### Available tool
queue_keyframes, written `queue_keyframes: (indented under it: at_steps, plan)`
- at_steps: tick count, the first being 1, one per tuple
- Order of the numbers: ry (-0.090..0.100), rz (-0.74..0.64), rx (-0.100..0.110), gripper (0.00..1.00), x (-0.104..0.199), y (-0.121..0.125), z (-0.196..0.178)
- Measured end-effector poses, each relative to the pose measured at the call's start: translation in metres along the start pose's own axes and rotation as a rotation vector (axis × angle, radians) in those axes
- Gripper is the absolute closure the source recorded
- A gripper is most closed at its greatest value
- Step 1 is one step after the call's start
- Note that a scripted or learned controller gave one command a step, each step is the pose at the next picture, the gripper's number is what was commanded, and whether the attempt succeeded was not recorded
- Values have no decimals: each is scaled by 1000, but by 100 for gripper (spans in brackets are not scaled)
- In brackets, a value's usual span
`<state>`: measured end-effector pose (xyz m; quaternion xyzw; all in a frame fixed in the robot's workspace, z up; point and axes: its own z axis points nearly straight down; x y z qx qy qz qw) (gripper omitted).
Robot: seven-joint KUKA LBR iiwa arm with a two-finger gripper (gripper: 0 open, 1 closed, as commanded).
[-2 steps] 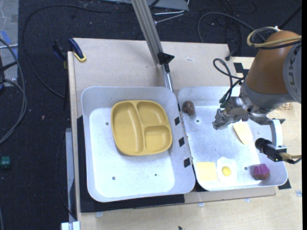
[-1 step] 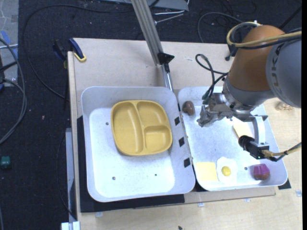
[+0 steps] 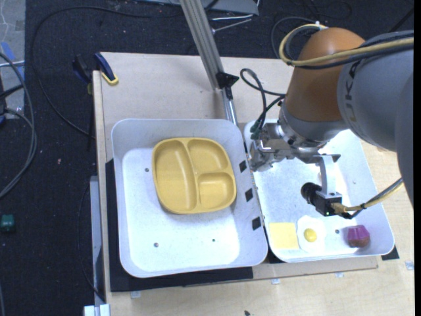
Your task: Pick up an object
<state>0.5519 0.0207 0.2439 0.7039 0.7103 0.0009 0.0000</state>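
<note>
Three small objects lie along the front of the right bin: a flat yellow square, a white toy fried egg with a yellow yolk, and a purple lump at the front right corner. My gripper hangs under the grey and orange wrist, low over the right bin's back left part, close to the wall it shares with the left bin. It stands well behind the three objects and I see nothing in it.
A yellow divided plate lies in the left bin, toward its back. A slanted metal pole rises behind the bins. Cables run over the dark floor on the left.
</note>
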Motion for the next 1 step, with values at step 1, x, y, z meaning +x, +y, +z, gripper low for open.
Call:
queue_keyframes:
  at_steps: [1]
  plan:
    - [-1,1,0,100,45,4,-1]
